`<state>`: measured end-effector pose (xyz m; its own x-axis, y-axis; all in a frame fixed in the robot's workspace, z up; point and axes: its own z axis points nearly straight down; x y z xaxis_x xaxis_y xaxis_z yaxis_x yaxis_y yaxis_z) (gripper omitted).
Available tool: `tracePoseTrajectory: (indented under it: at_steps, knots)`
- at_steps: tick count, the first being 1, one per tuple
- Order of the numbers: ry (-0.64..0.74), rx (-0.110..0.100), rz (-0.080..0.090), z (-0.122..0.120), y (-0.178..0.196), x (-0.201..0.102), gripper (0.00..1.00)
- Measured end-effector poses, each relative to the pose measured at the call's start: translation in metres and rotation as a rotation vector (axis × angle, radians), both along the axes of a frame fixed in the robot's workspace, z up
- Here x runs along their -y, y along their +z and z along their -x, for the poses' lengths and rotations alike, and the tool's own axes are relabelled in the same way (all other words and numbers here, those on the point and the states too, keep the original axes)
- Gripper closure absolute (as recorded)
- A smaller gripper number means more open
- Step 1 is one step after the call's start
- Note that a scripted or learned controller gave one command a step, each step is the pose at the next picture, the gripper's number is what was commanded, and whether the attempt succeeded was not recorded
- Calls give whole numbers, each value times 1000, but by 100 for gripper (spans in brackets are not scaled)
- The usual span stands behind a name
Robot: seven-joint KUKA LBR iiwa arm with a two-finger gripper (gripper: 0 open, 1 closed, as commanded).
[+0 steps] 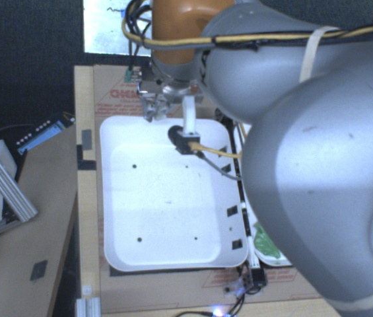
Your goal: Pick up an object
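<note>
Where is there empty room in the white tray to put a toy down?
The shallow white bin has a bare floor from its left wall across to its near rim. It is crowded at the far edge, where the metal gripper hangs, and at the right, where the grey arm covers things.

A green object shows as a small patch at about four o'clock in the view, in the right-hand white bin, mostly hidden under the grey arm. It is leafy green with paler mottling, and it lies low on the bin floor near the bin's left rim, just beside the divider between the two bins. Its full shape and pose cannot be told from the visible sliver.
</note>
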<state>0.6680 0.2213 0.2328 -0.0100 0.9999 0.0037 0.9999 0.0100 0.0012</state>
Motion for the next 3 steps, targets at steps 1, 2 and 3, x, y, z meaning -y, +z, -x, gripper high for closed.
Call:
tracePoseTrajectory:
  at_steps: [1, 2, 3]
  knots:
    - [-12, 12, 3, -2, 103, 61, 100]
    - [-2, -7, 3, 85, 68, 27, 100]
    - [-5, 17, -3, 104, 218, 38, 100]
